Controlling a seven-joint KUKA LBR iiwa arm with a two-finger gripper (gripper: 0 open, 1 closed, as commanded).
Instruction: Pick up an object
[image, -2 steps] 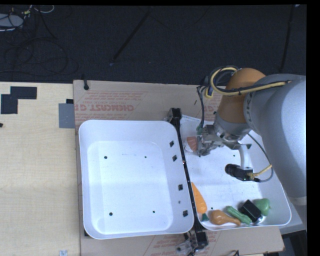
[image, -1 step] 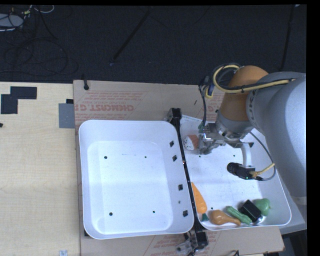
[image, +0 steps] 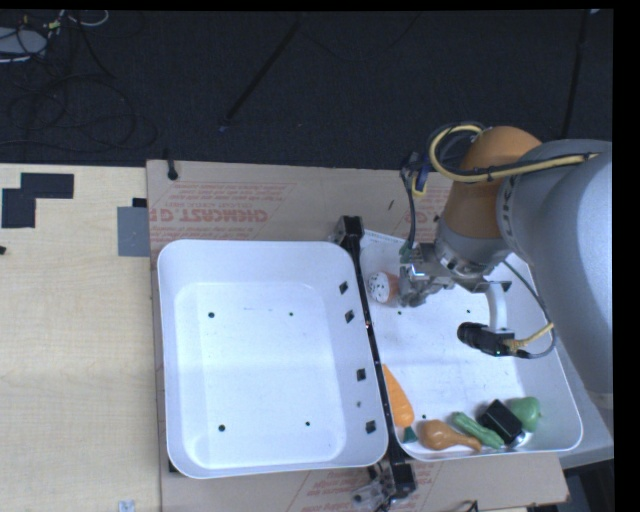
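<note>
Pincer (image: 412, 285) down inside right bin (image: 560, 385), near its upper left corner, just beside a small white round thing (image: 379, 288). Can't tell if touching it; can't tell pincer state either. Grey arm (image: 560, 215) in from the right, orange band (image: 490, 180) above the wrist, yellow cable (image: 450, 150) looped at top, wrist angled down-left. Mirrored red print on cardboard sheet (image: 260, 200) behind the bins, not readable for sure. Left bin (image: 170, 300) beside it, sharing the black clip rail (image: 365, 330). Right bin contents: orange carrot-shaped piece (image: 398, 396) along left wall; at front edge an orange-brown piece (image: 437, 433), green piece (image: 478, 430), black block (image: 501, 419), green lump (image: 524, 409), bunched close together.
</note>
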